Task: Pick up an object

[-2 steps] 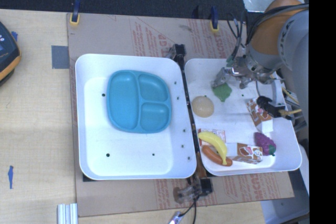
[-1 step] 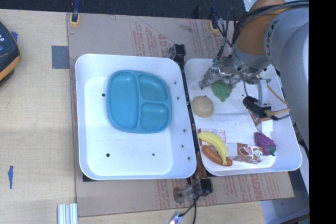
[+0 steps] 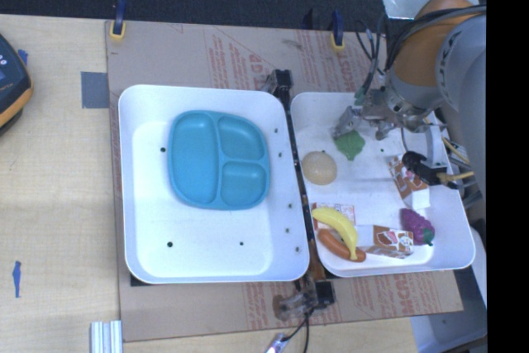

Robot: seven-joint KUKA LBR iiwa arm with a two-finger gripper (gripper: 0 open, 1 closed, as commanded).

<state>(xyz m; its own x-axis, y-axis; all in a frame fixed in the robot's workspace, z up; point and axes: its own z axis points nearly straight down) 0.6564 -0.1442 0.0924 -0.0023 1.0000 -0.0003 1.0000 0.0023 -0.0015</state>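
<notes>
Jaws of the gripper (image 3: 357, 125) sit over the right bin (image 3: 450, 260), but whether they are spread or pressed together cannot be told. Just below them lies a green object (image 3: 352, 145), apparently touching. Beyond that, toward the bin's left wall, rests a beige ball (image 3: 319, 168); farther down lie a banana (image 3: 339, 227), a sausage (image 3: 337, 245), packets and a purple toy (image 3: 416, 225).

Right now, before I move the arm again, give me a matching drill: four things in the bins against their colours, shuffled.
Things:
1. divided plate
2. banana
3. round ball
4. grapes

Colours:
A. purple
B. beige
C. light blue
D. yellow

Pairs: 1-C, 2-D, 3-B, 4-A
</notes>
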